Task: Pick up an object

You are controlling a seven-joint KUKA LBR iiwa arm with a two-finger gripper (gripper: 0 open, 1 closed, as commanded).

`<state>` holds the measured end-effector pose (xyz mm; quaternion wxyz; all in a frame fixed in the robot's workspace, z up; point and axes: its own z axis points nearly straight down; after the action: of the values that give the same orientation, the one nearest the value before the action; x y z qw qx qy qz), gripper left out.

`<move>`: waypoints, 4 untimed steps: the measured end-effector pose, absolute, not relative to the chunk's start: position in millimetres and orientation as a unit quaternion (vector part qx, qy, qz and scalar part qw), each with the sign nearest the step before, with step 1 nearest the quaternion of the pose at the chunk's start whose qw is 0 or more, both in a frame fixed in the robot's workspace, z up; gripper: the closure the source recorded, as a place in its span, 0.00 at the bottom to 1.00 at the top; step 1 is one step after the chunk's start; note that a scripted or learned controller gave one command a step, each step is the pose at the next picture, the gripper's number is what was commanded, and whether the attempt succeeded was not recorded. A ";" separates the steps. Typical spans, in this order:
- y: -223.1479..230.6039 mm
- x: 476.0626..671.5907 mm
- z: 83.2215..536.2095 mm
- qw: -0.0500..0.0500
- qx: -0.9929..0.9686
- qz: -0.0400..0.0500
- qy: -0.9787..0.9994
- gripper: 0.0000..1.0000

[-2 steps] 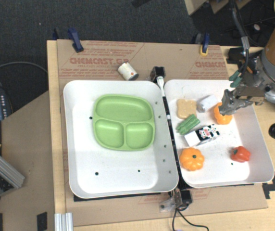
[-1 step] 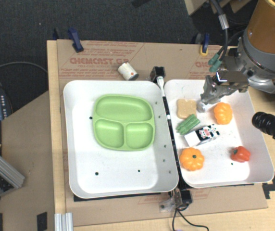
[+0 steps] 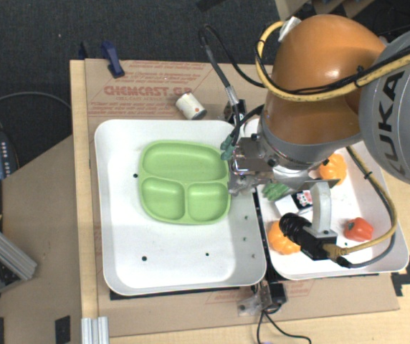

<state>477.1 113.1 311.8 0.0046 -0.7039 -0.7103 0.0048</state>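
Brown cardboard bench (image 3: 148,84) on dark carpet (image 3: 33,34) bears two white bins (image 3: 119,192); hand's state I cannot tell.

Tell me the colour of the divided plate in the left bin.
Light green; the divided plate shows clearly in the camera view.

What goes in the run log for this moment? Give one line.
arm: over right bin | grasp: unseen | green plate: left bin | right bin: orange pepper, red pepper

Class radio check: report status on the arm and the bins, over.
Gripper hidden under the wrist, over right bin. Green divided plate in left bin. Orange and red toys by the arm.
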 end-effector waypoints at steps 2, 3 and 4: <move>120.2 479.9 404.4 -0.001 -0.706 -0.002 -0.708 1.00; 120.6 480.4 414.5 -0.002 -0.706 -0.002 -0.708 1.00; 121.0 481.0 424.8 -0.003 -0.706 -0.004 -0.708 1.00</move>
<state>481.0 121.0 424.8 -0.0026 -0.7058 -0.7084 -0.0036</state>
